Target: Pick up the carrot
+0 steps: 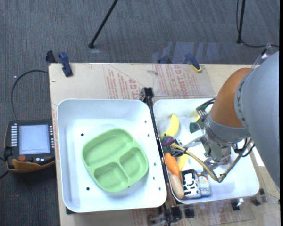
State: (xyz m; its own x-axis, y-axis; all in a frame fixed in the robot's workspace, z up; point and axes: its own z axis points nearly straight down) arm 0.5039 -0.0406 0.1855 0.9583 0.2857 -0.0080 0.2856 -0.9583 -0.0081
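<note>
1. The gripper (216, 160) hangs low over the right bin (247, 185), under the grey arm (266, 112) and its orange band (228, 102). Cables loop around it, and I cannot tell whether the fingers are spread or closed, or whether anything sits between them.
2. The carrot (171, 164) lies in the right bin, to the left of the gripper, close to the bin's left wall. It is orange, with a dark green and purple tuft at its upper end.
3. Also in the right bin: a banana (173, 125) above the carrot, a small yellow piece (183, 161) just beside the carrot on its right, a tan bread-like roll (177, 186) below the carrot along the left wall, and a black-and-white box (190, 183) touching a smaller packet (203, 186) near the bottom edge. The print on both is too small to read.
4. The left bin (68, 173) holds a light green plate (114, 159) with three compartments, lying tilted in the middle.
5. Both bins sit side by side on the counter (99, 79), which is covered with cardboard bearing faded red print that I cannot read. Blue clamps (65, 62) grip its far edge.
6. On the carpet to the left lies a control pad (30, 144) with a pale screen and a cable.
</note>
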